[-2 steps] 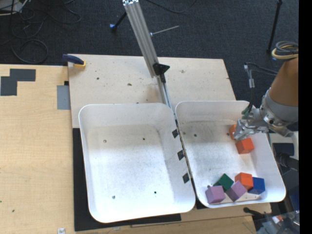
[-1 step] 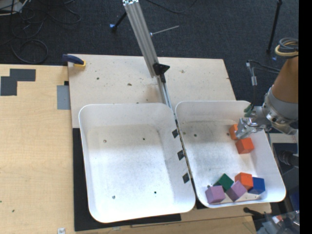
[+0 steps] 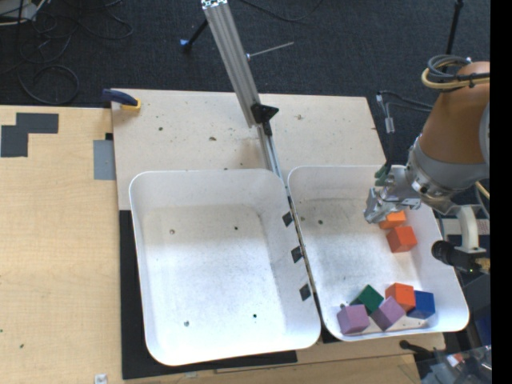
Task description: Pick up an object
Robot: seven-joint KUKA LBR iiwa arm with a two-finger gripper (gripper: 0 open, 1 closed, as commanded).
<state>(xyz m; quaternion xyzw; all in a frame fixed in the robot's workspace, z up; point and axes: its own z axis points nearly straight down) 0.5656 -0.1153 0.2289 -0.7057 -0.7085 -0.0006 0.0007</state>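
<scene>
Below jaws (image 3: 384, 213): orange block (image 3: 402, 238); block cluster (image 3: 386, 306) apart.

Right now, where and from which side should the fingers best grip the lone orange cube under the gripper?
Probably from above, across two opposite flat side faces of the orange cube. It sits apart from the other blocks, leaving free space around its sides.

Scuffed matt white plastic bins (image 3: 216, 206) sit on pale wood (image 3: 56, 238) beside a brushed-metal rail (image 3: 236, 62).

Count: two white bins (image 3: 216, 184). Blocks, seven total: three orange (image 3: 402, 238), two purple (image 3: 353, 319), one green (image 3: 370, 298), one blue (image 3: 424, 303).
</scene>
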